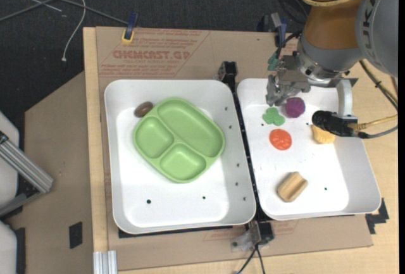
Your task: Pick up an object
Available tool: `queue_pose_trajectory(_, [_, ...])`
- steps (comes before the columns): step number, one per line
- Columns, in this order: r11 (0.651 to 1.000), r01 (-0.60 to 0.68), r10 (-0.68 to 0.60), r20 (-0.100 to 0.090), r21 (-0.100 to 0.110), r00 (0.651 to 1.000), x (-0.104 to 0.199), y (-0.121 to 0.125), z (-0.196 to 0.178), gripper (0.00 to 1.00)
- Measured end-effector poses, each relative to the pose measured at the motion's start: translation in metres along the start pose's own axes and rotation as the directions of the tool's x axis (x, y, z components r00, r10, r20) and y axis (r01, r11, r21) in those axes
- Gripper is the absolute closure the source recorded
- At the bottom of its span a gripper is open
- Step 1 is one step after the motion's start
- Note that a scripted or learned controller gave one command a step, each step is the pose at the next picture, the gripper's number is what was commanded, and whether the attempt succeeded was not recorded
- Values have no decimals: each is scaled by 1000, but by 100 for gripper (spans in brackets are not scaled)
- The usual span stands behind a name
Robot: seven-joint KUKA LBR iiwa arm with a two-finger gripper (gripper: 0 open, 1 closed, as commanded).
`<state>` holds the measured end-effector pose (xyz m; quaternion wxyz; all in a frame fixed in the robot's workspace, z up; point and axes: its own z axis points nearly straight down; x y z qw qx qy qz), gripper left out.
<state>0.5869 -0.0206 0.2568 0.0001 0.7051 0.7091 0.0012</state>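
My gripper [276,97] hangs low over the back of the right bin [329,203]. Its tips sit just above a small green piece [273,116] and to the left of a purple ball [294,107]. Nothing shows between the tips. A red-orange round piece [280,139] lies a little nearer the front. A yellow piece [323,135] rests to the right, partly under a black part of the arm. A tan bread-like block [292,186] lies toward the bin's front.
The left bin [126,203] holds a green divided plate [179,138] and a small brown object [144,109] at its back left. A black clamp [227,70] sits between the bins at the back. Cables trail right of the arm.
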Motion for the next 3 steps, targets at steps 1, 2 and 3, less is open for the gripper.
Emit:
queue_pose_trajectory(1, [1000, 0, 0, -1, 6, 1000, 51, 1, 17, 100])
queue_pose_trajectory(2, [1000, -1, 1, 0, 0, 1000, 98, 6, 12, 100])
queue_pose_trajectory(3, [1000, -4, 4, 1, 1, 1000, 96, 6, 13, 0])
